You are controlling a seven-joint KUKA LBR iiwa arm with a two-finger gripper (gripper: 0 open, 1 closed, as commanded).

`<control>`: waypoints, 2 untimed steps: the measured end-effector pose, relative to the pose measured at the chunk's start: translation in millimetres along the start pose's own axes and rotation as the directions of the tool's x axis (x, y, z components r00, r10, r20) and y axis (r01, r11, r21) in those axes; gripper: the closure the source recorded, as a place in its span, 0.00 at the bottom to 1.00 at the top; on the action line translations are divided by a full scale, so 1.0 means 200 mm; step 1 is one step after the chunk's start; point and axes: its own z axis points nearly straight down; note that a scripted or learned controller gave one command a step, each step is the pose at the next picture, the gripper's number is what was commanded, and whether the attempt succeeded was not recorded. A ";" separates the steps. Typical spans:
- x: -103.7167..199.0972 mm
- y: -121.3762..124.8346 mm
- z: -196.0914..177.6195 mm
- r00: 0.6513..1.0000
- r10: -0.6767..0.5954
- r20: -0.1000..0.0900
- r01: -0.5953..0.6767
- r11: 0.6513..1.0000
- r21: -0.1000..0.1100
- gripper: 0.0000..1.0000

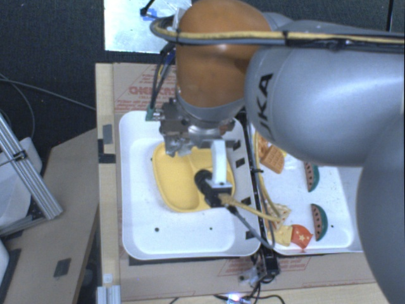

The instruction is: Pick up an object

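A single camera sits above the bench (76,189) and looks down on it at a slant, facing the two white bins, the left bin (136,189) lying near the middle of the picture and the right bin (335,223) toward its right edge. It stands close enough that the arm (316,87), reaching in from the right, bulks large across the upper right and hides the far edges of both bins. The near edge of the bench and dark floor on the left fall within the view.
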 end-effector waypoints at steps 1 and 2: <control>-0.15 -0.19 0.26 1.000 0.007 -0.001 -0.007 1.000 -0.004 1.00; -0.01 -0.24 0.53 1.000 0.003 -0.001 -0.003 1.000 -0.003 1.00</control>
